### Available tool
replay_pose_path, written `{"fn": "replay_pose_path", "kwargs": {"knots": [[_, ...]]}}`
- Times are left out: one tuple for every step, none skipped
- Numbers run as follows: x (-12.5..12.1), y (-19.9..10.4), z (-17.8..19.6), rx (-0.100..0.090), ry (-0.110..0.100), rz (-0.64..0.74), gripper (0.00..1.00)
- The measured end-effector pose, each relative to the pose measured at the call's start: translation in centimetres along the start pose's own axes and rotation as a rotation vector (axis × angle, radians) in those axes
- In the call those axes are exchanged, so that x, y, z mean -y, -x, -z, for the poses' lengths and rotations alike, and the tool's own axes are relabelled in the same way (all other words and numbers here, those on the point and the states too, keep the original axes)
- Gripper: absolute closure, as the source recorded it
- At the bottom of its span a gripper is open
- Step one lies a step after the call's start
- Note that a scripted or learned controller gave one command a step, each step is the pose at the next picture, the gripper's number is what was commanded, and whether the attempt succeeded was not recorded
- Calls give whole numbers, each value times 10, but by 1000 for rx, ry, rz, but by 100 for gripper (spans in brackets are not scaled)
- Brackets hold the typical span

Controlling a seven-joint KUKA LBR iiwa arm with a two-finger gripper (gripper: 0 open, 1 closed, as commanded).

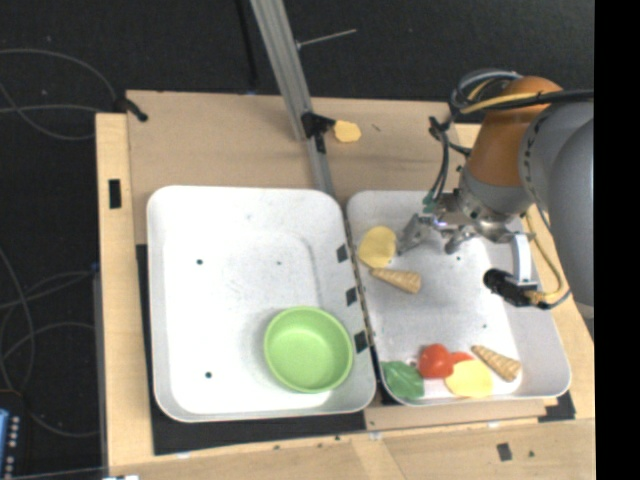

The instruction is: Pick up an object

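Observation:
My gripper [435, 236] hangs over the upper part of the right bin [450, 303], open, with nothing between its fingers. Just left of it lies a pale yellow piece [378, 246], and below that a tan cone [397, 280]. Along the right bin's front edge sit a green piece [402, 378], a red piece [435, 360], a yellow piece [470, 380] and a second tan cone [497, 362]. A green bowl [308, 348] stands in the left bin [220, 258], near its front right corner.
A slanted metal pole [290, 68] rises from the bench behind the two bins. A small yellow piece [347, 131] lies on the bench beside the pole's base. The grey arm with its orange band [505, 153] covers the right bin's far right corner.

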State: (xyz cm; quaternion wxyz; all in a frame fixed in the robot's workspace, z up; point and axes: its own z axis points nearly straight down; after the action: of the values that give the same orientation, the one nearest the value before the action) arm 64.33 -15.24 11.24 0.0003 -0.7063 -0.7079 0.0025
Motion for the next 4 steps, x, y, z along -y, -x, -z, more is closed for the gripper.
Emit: {"fn": "replay_pose_path", "kwargs": {"knots": [[0,2,-11,1,3,-2,0],[-1,3,1,1,7,-2,100],[-4,0,45,-3,10,0,100],[-5,2,100,-2,11,1,100]]}}
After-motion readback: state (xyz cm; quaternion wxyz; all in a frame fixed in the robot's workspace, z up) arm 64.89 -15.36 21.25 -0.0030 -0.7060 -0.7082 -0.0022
